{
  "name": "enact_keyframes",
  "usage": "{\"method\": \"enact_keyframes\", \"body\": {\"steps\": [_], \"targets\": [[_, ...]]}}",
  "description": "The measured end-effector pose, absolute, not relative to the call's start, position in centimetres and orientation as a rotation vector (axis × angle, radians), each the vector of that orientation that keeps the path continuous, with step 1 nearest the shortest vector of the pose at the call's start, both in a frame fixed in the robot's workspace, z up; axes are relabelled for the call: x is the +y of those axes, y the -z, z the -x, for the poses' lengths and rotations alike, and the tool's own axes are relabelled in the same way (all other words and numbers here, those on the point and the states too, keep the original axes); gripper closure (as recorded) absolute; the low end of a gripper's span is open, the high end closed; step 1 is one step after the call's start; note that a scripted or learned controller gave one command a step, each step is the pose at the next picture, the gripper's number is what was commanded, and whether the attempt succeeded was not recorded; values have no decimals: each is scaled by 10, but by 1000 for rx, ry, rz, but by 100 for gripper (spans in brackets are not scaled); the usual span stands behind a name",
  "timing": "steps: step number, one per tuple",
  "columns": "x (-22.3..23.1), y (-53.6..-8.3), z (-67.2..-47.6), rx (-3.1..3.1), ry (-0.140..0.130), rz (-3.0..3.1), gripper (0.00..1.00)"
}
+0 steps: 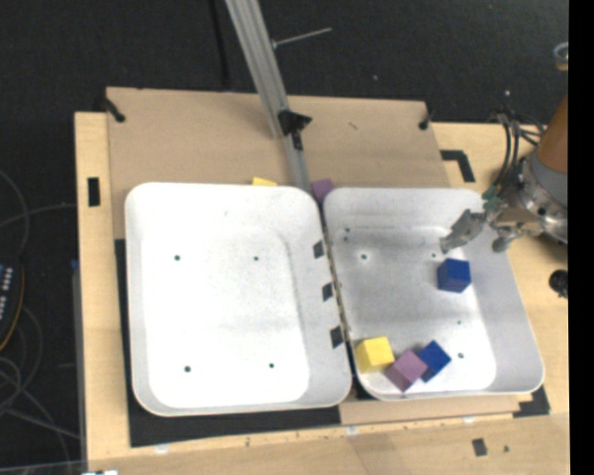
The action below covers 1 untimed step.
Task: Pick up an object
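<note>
Two shallow white bins are set side by side on the bench, the left bin (228,295) and the right bin (495,364). Over the right bin's far right side the gripper (480,228) is seen; whether it is spread or closed cannot be told, and nothing is seen held. Just below it lies a blue cube (454,274), apart from the yellow cube (374,352), purple block (407,368) and second blue block (434,357) clustered at the near wall. The lone cube is judged light, rigid and best taken across two opposite flat faces.
</note>
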<state>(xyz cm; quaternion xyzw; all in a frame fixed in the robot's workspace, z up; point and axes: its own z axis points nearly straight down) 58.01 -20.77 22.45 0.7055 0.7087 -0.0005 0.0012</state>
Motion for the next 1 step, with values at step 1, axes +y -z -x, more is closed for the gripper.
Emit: {"method": "enact_keyframes", "body": {"steps": [1], "targets": [[-190,-334,-600,2219,-8,-2209,0]]}}
